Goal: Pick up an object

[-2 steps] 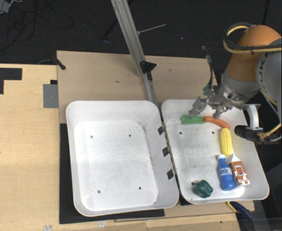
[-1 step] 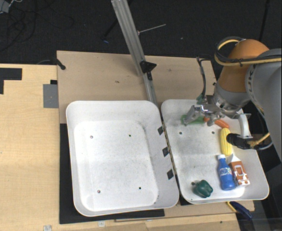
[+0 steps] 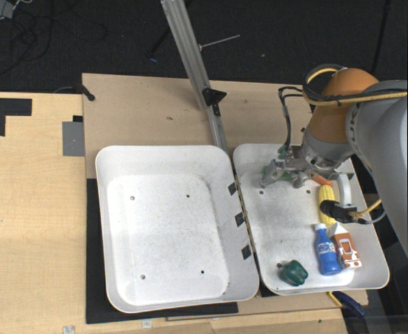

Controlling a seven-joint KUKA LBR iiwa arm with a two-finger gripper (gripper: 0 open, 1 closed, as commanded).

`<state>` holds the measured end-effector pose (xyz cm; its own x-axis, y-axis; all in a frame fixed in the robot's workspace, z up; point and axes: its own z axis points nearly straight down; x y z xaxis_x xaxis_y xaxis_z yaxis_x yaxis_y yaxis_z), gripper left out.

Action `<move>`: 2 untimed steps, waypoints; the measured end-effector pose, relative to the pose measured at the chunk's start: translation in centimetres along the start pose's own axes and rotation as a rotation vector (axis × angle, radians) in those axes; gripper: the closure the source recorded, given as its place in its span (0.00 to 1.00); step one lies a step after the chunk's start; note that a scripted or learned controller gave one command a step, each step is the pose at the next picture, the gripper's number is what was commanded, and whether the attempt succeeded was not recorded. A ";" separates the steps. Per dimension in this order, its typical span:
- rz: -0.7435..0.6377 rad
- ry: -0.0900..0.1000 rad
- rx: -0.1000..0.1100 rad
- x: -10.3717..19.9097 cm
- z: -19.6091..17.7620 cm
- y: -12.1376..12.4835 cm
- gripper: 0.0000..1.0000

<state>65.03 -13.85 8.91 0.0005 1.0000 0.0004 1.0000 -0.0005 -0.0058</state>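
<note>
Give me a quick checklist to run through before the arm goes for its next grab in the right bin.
1. Objects available in the right bin: blue bottle, green object, yellow object, orange-and-white box. Ok.
2. Gripper over the right bin, near its upper part. Ok.
3. Something held between the fingers: cannot tell.
4. Gripper lined up over a target: not ok, the objects lie nearer the bin's right and lower sides.
5. Blue bottle free to grasp: not ok, the box lies close against it.
6. Green object apart from the others. Ok.
</note>
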 end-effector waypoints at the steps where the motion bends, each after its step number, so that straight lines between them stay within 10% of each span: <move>1: 0.002 0.000 -0.002 0.0 -1.2 0.1 1.00; 2: 0.004 -0.001 -0.010 -0.2 -7.6 0.0 1.00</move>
<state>65.04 -14.07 16.53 0.0045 1.0000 -0.0009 1.0000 -0.0045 0.0046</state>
